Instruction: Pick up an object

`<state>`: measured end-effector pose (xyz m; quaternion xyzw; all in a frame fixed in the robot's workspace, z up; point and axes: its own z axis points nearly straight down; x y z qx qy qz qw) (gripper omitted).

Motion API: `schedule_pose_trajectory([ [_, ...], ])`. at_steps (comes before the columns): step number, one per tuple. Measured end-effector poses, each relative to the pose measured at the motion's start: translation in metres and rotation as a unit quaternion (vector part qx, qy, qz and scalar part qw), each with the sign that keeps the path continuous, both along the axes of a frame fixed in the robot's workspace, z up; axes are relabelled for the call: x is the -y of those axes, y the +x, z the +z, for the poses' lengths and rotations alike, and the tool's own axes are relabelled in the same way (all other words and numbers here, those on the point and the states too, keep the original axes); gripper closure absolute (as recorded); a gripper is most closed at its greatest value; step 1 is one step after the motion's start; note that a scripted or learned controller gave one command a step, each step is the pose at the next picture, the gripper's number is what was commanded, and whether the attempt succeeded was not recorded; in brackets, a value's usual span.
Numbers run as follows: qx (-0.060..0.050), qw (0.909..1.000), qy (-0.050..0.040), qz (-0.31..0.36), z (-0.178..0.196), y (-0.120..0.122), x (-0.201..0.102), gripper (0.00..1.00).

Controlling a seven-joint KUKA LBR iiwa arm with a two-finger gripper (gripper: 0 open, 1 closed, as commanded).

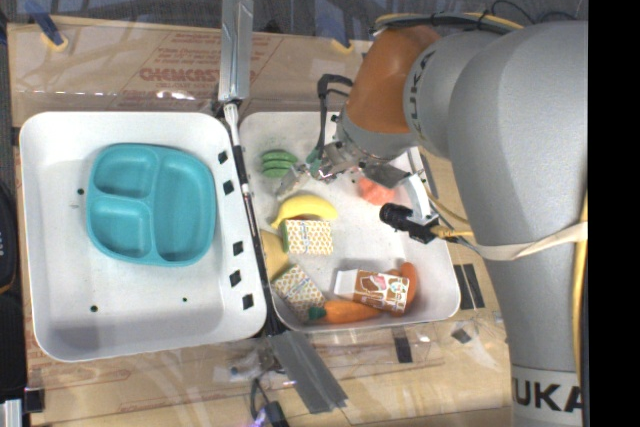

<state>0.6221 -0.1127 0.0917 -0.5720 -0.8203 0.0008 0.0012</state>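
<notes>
My gripper [312,165] hangs low over the back of the right bin [440,300], under the orange wrist band. Just to its left lies a green ridged item [277,160], close to the gripper tip; whether they touch I cannot tell. A yellow banana [306,207] lies just in front of the gripper. Below the banana are a patterned box [309,237] and a second patterned packet [298,287]. A brown carton [374,288] and a carrot [346,312] lie along the front wall. A salmon-coloured item [376,187] peeks out beneath the wrist.
The left bin [50,315] holds a teal divided plate [152,203]. A metal divider bar [236,45] runs between the bins at the back. The grey arm [500,145] covers the right bin's right side. A black cable fitting [405,218] juts over that bin.
</notes>
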Motion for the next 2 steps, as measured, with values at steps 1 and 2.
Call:
schedule_pose_trajectory([
  [1,0.003,1.0,-0.0002,0.002,0.102,-0.011,-0.03,0.0],
  [2,0.0,0.9916,0.0004,0.129,0.0,-0.047,-0.001,0.0],
])
